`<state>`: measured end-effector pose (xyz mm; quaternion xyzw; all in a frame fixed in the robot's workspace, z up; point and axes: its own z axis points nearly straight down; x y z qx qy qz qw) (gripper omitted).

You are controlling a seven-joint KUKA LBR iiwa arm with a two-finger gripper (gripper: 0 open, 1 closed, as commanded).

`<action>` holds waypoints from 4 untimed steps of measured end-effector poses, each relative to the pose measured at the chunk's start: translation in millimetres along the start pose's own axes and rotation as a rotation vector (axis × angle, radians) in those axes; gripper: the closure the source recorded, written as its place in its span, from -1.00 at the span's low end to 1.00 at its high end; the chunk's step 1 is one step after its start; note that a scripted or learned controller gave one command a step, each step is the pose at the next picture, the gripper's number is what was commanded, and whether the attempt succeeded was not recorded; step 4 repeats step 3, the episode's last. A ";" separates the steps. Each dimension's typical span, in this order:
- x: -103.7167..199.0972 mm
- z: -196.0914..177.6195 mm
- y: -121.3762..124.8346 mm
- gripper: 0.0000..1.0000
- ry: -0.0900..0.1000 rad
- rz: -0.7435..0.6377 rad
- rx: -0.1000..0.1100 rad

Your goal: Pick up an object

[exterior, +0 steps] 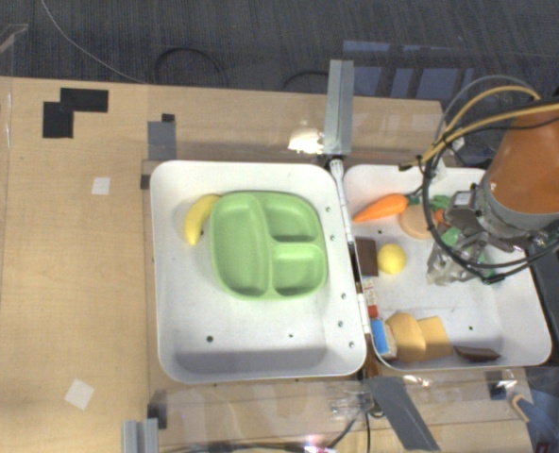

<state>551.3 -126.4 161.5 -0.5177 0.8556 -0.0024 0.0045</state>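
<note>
A: What is seen in the camera view, on the left side?

B: A left white bin (176, 338) is seen on the wooden bench (62, 281). A green divided tray (265, 243) is laid in it, and a yellow banana (197, 219) is tucked against the tray's left edge, touching it.

A: And on the right side?

B: A right white bin (516, 343) is set just beside the first. An orange carrot (383, 207) is laid near its far left corner, and a small yellow ball (391, 259) is placed just below it. A tan bread-like block (416, 336) is found near the front wall, with a blue item (378, 335) beside it and a dark brown piece (476, 353) to its right.

A: Where is the gripper held?

B: The gripper (442, 267) is lowered over the right bin, to the right of the yellow ball and apart from it. Whether anything is grasped, or whether the fingers are spread or closed, cannot be told, since they are blurred among cables
</note>
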 end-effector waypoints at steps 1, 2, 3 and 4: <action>56.3 -1.0 -30.4 1.00 0.001 -0.321 -0.003; 41.4 -48.8 -89.4 1.00 0.000 -0.685 0.001; 49.0 -9.6 -60.0 1.00 -0.002 -0.912 -0.006; 49.0 -9.6 -60.0 1.00 -0.002 -0.912 -0.006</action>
